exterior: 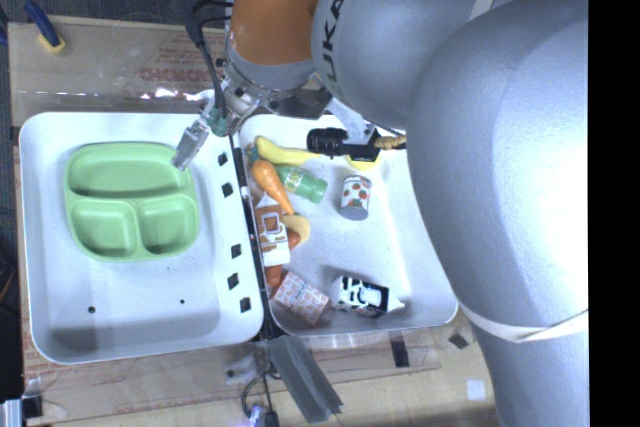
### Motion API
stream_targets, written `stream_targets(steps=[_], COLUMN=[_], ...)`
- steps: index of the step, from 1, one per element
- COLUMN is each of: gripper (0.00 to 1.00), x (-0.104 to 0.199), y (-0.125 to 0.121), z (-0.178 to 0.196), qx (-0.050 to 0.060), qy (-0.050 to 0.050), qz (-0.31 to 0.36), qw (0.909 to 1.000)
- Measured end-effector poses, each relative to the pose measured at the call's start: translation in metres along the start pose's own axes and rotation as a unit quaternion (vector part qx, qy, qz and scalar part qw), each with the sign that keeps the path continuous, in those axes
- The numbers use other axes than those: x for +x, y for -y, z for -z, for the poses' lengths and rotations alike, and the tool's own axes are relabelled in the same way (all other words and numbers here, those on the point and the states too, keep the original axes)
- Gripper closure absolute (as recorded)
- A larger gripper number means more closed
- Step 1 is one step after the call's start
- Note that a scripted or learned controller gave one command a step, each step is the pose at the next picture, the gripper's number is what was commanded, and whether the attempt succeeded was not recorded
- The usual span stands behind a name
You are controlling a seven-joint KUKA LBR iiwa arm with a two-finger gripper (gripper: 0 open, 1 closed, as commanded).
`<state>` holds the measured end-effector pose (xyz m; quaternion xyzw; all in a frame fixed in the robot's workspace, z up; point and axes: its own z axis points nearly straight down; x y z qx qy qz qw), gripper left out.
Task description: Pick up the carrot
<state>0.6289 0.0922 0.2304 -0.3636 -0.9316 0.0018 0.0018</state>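
Two white bins [120,335] on a wooden bench [110,55].

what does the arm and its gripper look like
The arm is bulky, rounded and grey, with dark KUKA lettering and an orange band above the wrist. Black cables run along its top. The gripper is small, slim and metallic grey.

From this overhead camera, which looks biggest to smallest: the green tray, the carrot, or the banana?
1. Green tray, by far the largest.
2. Banana and carrot look about alike; the banana is partly hidden, so I won't rank them.
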Motion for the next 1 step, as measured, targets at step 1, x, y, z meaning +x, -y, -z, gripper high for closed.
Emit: stream_targets(steps=[1], gripper=[0.0], x=[0.0615], y=[-0.0259], z=[-0.0752], qx=[0.002], qy=[-0.002], qz=[0.13], qw=[0.9915])
